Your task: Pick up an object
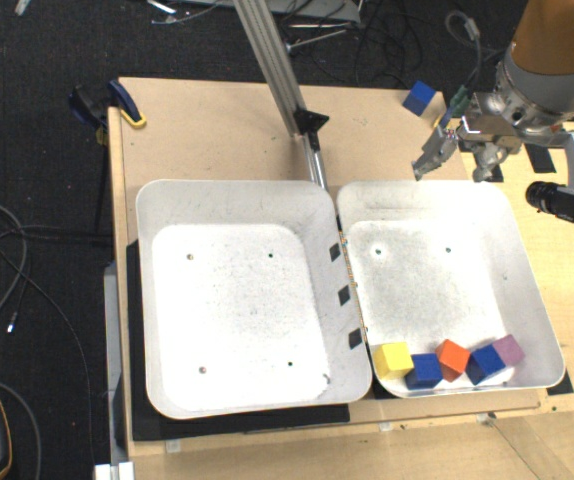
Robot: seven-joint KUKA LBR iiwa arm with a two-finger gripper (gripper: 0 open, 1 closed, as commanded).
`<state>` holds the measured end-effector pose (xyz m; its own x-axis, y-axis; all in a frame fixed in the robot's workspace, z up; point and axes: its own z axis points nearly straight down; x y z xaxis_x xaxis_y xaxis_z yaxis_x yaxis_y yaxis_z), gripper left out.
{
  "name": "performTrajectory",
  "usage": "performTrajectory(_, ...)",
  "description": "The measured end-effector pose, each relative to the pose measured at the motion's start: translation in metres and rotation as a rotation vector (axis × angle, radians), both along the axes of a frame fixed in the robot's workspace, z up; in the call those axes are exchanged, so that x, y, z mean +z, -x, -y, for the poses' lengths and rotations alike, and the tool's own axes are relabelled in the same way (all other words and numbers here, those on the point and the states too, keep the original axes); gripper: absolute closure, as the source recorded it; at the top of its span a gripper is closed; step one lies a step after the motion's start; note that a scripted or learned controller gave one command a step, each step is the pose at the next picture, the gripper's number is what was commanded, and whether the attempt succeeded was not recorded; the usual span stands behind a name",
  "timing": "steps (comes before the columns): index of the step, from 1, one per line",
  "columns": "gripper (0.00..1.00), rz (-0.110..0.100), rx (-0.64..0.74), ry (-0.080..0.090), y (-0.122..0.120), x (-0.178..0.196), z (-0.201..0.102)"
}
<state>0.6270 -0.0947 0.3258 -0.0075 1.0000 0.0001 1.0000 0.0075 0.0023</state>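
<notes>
Claw (459, 166): suspended above the far rim of the right bin (527, 268), fingers (433, 159) spread apart, released, nothing between them. Grey arm with orange band (557, 18) rising behind and to the right of the claw.

Blocks, five, clustered in the near corner of the right bin, well apart from the claw and toward the camera:
- yellow block (393, 358), leftmost, against the bin's left wall;
- blue block (425, 370), just beside the yellow;
- orange block (454, 358), touching the blue;
- dark blue block (485, 362), next along;
- purple block (508, 350), rightmost, near the bin's right wall.

Loose blue cube (420, 97): on the bench (217, 128), outside the bins, near the claw, beyond and slightly left of it.

Left bin (157, 268): well left of the claw.

Metal pole (272, 53): slanted, left of the claw, its foot at the seam between the bins.
</notes>
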Motion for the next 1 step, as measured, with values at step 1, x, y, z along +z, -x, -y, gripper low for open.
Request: performTrajectory(1,0.00,-0.010,-0.002,-0.001,-0.0076,-0.0902,-0.0282)
